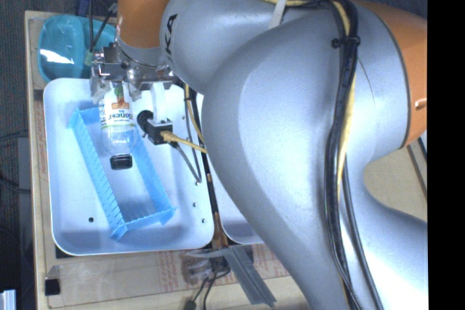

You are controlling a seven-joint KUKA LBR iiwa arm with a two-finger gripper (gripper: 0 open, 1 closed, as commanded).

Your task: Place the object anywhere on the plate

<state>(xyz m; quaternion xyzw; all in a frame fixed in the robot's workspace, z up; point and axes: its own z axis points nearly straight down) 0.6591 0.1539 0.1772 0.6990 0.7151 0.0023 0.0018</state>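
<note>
1. A small clear plastic bottle (118, 128) with a dark cap at its near end and a white label with an orange patch is seen in the left bin (65, 225).
2. The bottle lies lengthwise inside a blue rack-like tray (127, 218), between that tray's two long ribbed walls, toward its far end.
3. Printing is visible on the bottle's label, but it is too small and blurred to be read.
4. Part of black lettering is seen on the grey arm (305, 120) just below the orange band; the letters cannot be made out in full.
5. The gripper (115, 87) is positioned over the far end of the bottle, at the far side of the left bin.
6. Whether the fingers are spread or pressed together cannot be told, since they are lost among the metal parts of the wrist and the top of the bottle.
7. The left bin is seen to contain the blue tray, with the bottle in it.
8. A blue bowl-shaped dish (62, 47) is seen at the far left, just beyond the left bin's far rim.
9. The right bin (240, 232) is largely covered by the arm; a small part of its near rim is seen beside the left bin.
10. Both bins are carried by the desk (145, 272), whose wooden edge is seen along the near side.
</note>
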